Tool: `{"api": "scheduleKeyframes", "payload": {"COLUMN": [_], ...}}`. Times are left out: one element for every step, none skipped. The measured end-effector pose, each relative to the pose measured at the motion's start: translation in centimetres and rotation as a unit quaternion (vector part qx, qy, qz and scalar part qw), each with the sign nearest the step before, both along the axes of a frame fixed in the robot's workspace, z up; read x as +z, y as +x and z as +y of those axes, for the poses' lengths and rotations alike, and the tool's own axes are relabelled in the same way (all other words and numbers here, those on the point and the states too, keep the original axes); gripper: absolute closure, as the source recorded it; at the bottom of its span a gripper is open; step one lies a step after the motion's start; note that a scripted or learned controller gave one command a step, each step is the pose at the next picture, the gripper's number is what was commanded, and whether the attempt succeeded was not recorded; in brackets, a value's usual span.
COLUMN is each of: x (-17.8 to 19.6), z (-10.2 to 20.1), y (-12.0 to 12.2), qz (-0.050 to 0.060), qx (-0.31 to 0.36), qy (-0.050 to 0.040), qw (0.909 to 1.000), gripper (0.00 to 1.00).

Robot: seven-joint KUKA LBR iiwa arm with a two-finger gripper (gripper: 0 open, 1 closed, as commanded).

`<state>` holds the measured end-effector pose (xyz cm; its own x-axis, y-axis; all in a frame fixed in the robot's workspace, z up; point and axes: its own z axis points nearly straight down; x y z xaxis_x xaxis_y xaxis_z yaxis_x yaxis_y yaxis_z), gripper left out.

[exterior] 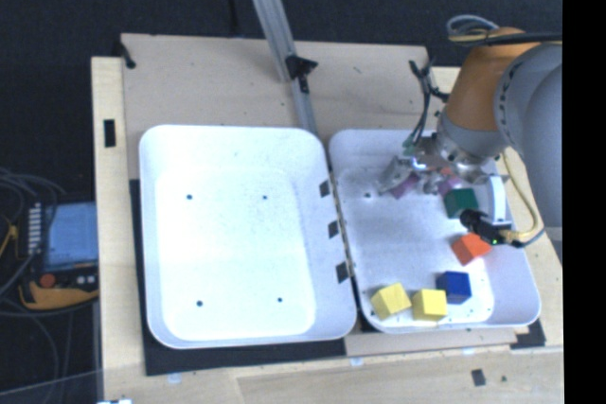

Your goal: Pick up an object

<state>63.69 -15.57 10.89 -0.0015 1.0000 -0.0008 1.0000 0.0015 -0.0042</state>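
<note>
Claw (409, 177) low in right bin (371, 232), its grip unreadable, perhaps touching a blurred purple object (405, 188), green block (461, 201) partly hidden behind wrist.

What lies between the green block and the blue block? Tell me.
In the camera view, the orange block sits between the green block and the blue block in the right bin.

The pale wooden bench (109, 203) carries a tan board (208, 80) at its back, with two shallow white bins set side by side upon it, the left bin (151, 203) touching the right bin (365, 156) along their inner edges.
</note>
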Motion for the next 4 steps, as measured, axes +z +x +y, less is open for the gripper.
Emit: {"api": "scheduleKeyframes", "payload": {"x": [-1.2, -0.1, 4.3, 9.8], "z": [0.0, -0.2, -0.2, -0.4], "y": [0.1, 0.0, 0.1, 0.2], "qz": [-0.002, -0.001, -0.005, -0.006], "qx": [0.0, -0.001, -0.001, 0.0], "qy": [-0.0005, -0.0006, -0.0005, -0.0008], "qw": [1.0, 1.0, 1.0, 1.0], "gripper": [0.0, 1.0, 1.0, 1.0]}}
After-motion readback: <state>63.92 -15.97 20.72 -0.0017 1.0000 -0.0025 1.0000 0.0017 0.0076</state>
